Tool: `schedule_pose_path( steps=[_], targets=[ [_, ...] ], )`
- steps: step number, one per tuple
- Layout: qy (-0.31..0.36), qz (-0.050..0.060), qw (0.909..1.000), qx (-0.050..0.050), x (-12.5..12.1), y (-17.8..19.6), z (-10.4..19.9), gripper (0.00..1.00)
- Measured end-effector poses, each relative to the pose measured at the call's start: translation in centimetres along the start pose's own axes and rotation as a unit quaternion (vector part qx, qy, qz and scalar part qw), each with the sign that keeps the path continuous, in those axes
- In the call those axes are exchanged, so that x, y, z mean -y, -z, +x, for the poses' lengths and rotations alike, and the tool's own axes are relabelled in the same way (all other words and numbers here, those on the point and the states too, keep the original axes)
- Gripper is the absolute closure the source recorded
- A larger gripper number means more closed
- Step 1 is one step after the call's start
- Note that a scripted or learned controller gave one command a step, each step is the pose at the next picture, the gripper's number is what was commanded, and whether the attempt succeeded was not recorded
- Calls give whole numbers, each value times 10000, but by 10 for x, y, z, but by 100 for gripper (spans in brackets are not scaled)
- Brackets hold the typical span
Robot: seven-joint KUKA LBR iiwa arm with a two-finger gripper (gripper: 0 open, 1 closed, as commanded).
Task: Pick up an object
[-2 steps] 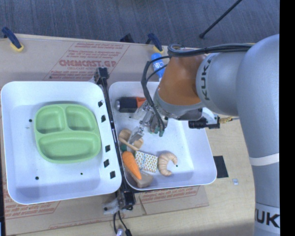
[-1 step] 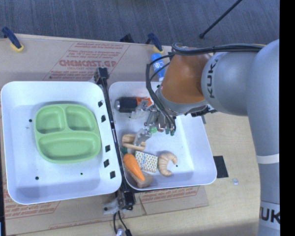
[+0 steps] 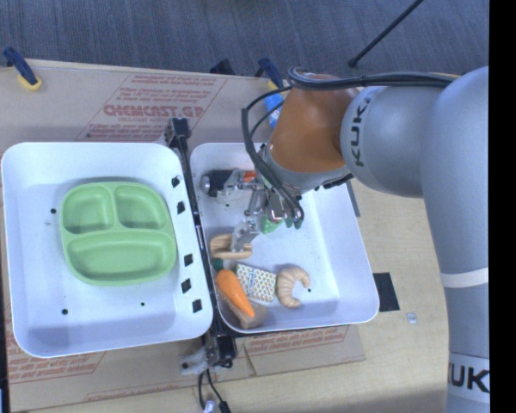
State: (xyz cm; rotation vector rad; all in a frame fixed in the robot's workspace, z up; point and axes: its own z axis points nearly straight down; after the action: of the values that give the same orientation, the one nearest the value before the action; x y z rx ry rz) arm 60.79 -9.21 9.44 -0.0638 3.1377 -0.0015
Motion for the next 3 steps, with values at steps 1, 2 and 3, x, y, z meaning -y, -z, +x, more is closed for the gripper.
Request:
schedule_pose_path(
  steps=[1, 2, 3],
  targets=[
    [1794, -6, 9838, 7, 5, 0, -10, 0],
    [3594, -2, 9332, 8, 29, 1, -23, 0],
    [4357, -4, 9001, 6, 13, -1, -42, 0]
  ],
)
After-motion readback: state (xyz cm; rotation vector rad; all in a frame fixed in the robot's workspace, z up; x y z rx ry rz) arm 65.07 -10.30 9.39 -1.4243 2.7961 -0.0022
